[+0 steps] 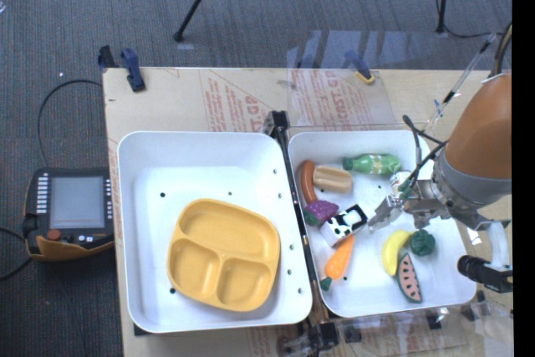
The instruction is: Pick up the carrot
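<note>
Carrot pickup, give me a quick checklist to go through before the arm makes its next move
1. Carrot in plain sight in the right bin: ok.
2. Gripper over the carrot: not ok, it sits up and to the right.
3. Carrot free of neighbours: not ok, the black-and-white toy touches its top end.
4. Carrot away from the bin wall: not ok, its leafy tip lies near the left wall.
5. Fingers ready: cannot tell.
</note>
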`<state>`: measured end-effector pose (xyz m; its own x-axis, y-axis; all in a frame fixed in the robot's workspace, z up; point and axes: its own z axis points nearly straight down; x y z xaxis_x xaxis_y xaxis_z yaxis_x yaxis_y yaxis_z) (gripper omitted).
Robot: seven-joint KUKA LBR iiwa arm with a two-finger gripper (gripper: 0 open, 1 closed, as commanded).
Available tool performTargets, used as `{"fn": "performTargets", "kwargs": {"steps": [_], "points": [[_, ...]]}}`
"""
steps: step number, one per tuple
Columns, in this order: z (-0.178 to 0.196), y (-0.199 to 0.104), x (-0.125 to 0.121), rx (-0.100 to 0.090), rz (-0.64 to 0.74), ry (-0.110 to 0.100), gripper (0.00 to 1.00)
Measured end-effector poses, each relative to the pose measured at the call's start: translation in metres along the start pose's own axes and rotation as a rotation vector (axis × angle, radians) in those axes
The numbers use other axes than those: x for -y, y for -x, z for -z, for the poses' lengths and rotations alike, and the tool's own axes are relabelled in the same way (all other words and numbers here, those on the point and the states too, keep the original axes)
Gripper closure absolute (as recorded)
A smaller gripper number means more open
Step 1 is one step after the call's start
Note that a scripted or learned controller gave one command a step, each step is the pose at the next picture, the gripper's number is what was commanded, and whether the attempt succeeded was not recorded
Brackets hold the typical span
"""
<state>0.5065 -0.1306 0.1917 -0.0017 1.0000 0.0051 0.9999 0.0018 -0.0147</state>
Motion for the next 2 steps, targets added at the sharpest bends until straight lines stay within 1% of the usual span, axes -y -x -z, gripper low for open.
{"fn": "performTargets", "kwargs": {"steps": [1, 2], "points": [[-0.1091, -0.0465, 0.0306, -0.001, -0.275, 0.001, 0.0], [-0.1043, -0.045, 0.0327, -0.005, -0.289, -0.013, 1.0]]}}
